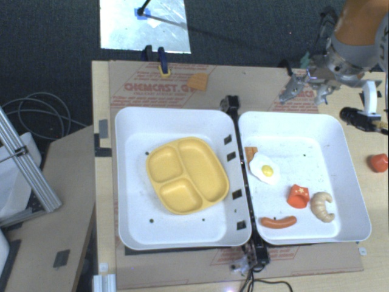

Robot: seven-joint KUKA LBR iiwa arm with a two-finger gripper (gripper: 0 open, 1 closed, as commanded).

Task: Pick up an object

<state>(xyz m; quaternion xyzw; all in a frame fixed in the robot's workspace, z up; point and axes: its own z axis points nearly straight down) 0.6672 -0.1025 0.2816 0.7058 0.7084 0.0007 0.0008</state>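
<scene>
**Open claw hanging past the right bin, toys lying in it**

The brown cardboard-covered bench is carrying two shallow white bins side by side. The left white bin is holding one thing, a yellow plastic plate with three compartments, which is lying flat near its middle. The right white bin is holding the small things on offer for picking.

The grey arm with its orange band is reaching in at the upper right. Its two-finger gripper is hanging over the bench just beyond the far rim of the right bin, its claw standing wide with nothing between the fingers.

Inside the right bin, a toy fried egg, white with a yellow yolk, is lying close to the left wall, with a small orange slab touching its far-left edge. A thin orange-red toy sausage is lying along the near wall. A pale tan toy croissant is sitting near the right of the bin floor, and a small red block is sitting just beside it, between croissant and egg.

A red lump is lying on the bench outside the right bin.
</scene>
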